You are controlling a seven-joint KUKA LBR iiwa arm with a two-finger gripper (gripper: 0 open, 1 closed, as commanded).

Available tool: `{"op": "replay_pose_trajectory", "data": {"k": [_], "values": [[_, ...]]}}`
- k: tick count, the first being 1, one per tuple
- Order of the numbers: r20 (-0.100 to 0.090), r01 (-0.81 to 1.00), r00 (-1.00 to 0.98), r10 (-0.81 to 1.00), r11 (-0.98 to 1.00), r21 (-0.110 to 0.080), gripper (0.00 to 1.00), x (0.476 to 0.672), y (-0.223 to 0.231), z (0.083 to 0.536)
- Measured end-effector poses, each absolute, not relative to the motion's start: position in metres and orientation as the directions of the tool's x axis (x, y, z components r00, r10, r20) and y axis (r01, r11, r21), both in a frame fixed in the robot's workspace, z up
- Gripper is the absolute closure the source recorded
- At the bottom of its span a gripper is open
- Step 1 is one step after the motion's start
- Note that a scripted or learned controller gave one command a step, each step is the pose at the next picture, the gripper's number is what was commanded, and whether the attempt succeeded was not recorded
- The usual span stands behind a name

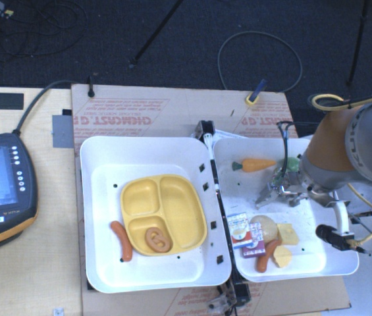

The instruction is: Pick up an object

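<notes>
We see the gripper [279,193] low in the right white bin [317,263], fingers apparently spread, holding nothing. The orange plastic carrot [259,165] lies just at its eleven o'clock; we judge it the likely target, lying apart from the other toys.

The cardboard sheet [147,112] bears red print, upside down, illegible.

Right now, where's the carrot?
The carrot lies in the right bin, near its far wall, just left of the gripper and up-view from the cluster of food at the near end.
</notes>
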State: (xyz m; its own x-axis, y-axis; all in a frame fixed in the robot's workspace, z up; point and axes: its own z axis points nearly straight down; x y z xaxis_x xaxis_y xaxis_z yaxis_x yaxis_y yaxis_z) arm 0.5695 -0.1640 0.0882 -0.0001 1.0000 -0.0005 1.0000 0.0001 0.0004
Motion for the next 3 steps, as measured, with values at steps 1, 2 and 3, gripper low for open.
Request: {"op": "replay_pose_trajectory", "data": {"k": [1, 2, 3], "values": [[0.002, 1.0, 0.003, 1.0, -0.003, -0.001, 0.0, 0.473, -0.153, 0.089], [-0.021, 1.0, 0.001, 1.0, -0.001, 0.007, 0.0, 0.552, -0.111, 0.108], [-0.004, 1.0, 0.003, 1.0, -0.003, 0.003, 0.0, 0.591, -0.174, 0.123]]}}
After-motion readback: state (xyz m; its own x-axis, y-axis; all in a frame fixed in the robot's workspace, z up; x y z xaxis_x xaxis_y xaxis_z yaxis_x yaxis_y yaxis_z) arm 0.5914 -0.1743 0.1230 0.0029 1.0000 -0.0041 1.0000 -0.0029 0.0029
